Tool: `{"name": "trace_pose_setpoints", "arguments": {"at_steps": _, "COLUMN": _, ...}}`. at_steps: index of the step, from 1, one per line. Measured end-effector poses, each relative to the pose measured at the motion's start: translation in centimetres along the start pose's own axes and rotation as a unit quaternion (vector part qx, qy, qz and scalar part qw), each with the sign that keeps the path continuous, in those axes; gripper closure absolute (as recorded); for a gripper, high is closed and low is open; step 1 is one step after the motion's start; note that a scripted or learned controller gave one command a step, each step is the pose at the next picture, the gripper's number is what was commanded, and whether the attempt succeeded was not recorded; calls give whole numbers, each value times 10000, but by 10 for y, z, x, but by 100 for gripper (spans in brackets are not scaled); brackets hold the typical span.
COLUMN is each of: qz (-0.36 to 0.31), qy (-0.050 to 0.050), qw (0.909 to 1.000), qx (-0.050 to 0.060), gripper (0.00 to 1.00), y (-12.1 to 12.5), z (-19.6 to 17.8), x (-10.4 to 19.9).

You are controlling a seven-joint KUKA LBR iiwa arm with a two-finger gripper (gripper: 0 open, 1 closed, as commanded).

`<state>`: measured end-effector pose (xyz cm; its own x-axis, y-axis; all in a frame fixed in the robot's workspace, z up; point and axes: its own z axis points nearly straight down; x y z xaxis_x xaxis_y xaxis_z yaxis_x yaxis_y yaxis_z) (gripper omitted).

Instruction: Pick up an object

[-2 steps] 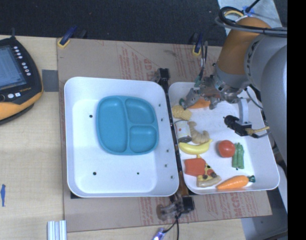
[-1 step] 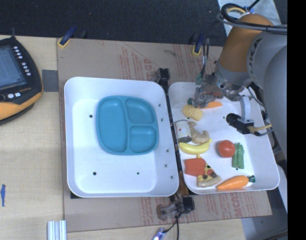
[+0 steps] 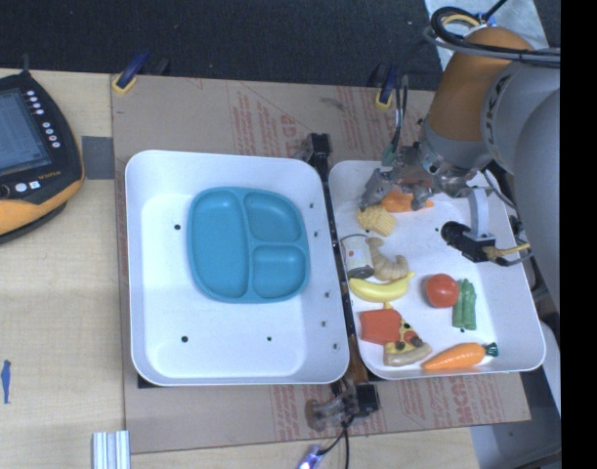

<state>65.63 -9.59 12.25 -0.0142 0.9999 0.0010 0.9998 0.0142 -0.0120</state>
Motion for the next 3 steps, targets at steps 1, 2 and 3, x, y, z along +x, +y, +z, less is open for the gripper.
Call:
{"name": "trace_pose_setpoints", "arguments": {"at_steps": 1, "qz": -7, "qy": -4, "qw": 10000, "qx": -6, "gripper": 100, "y": 0, "z": -10, "x": -1}}
{"name": "trace_pose_setpoints", "arguments": {"at_steps": 2, "qz": -10, "qy": -5, "qw": 10000, "qx": -4, "gripper": 0, "y": 0, "z": -10, "x": -1}}
{"name": "trace_pose_setpoints", "arguments": {"at_steps": 3, "qz": -16, "qy": -12, "qw": 10000, "qx": -17, "gripper": 100, "y": 0, "z": -21, "x": -1}}
